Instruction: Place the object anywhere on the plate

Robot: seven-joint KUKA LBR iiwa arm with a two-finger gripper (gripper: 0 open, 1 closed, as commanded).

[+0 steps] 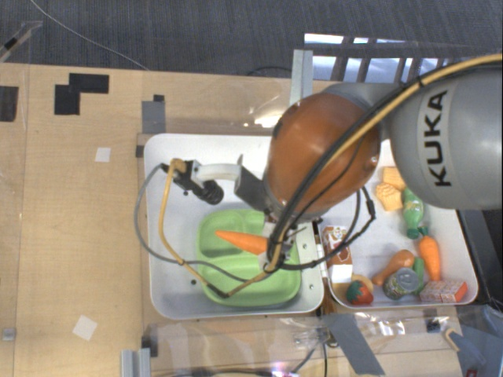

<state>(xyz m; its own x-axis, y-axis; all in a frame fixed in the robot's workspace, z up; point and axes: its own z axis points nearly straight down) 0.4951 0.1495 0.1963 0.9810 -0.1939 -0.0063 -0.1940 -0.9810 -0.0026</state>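
the end effector (277, 251) sits under the arm's (448, 140) orange band (318, 159), low over the right part of the green plate (236, 277), and the wrist hides it, so how it is set or whether it has hold of anything cannot be told. the carrot (242, 242) lies on the plate, its pointed tip toward the plate's left and its thick end running under the wrist. the plate rests in the left bin (169, 289), toward that bin's near right corner. black and yellow cables (157, 218) loop from the wrist out past the plate's left side and back across its front edge, and a small black fitting (196, 185) with a white tube hangs just beyond the plate's far edge. right of the plate, the right bin (464, 277) holds a yellow piece (388, 193), a green item (412, 217), a second carrot (429, 256), a can (401, 283), a strawberry (360, 291) and a small box (444, 290). both bins stand on the wooden table (71, 234).
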